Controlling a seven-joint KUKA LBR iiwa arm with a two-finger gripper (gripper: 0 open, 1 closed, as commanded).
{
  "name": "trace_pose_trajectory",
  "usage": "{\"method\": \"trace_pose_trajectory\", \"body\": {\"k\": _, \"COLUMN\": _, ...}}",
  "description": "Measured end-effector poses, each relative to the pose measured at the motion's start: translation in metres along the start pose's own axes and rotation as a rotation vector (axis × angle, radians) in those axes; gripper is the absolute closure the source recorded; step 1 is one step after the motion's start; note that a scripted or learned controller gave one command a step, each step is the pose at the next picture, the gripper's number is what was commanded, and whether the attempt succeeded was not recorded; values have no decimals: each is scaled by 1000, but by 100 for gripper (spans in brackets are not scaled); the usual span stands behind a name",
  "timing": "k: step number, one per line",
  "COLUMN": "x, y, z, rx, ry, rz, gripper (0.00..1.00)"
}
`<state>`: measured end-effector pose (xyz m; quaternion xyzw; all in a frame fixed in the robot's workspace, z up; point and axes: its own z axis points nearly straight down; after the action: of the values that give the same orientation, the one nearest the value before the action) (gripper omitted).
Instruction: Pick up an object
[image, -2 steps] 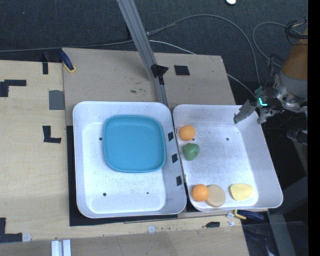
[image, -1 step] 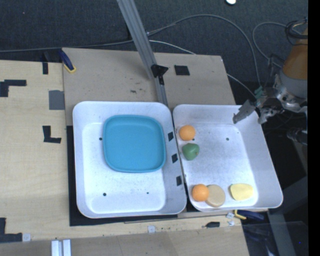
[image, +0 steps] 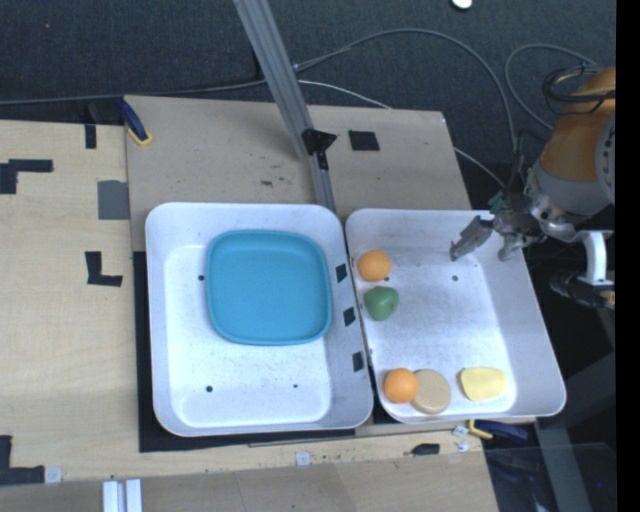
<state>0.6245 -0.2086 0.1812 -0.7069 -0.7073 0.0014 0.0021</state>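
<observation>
The right bin (image: 520, 310) holds several small objects. An orange ball (image: 374, 265) and a green piece (image: 381, 301) lie near its left wall. Along its front lie a second orange ball (image: 400, 385), a tan round piece (image: 432, 391) and a yellow piece (image: 483, 383). My gripper (image: 487, 243) hovers over the bin's far right corner, open, with its two fingers spread and nothing between them. It is well away from all the objects.
The left bin (image: 170, 330) holds a blue square plate (image: 268, 286). A grey metal post (image: 290, 90) slants up from between the bins. Cables trail over the dark floor at the back right.
</observation>
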Motion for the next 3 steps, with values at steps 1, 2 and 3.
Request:
{"method": "trace_pose_trajectory", "body": {"k": 1, "x": -1, "y": -3, "z": 63, "rx": 1, "ry": 0, "rz": 0, "gripper": 0}}
{"method": "trace_pose_trajectory", "body": {"k": 2, "x": -1, "y": -2, "z": 93, "rx": -5, "ry": -2, "rz": -1, "gripper": 0}}
{"method": "trace_pose_trajectory", "body": {"k": 3, "x": -1, "y": -2, "z": 82, "rx": -5, "ry": -2, "rz": -1, "gripper": 100}}
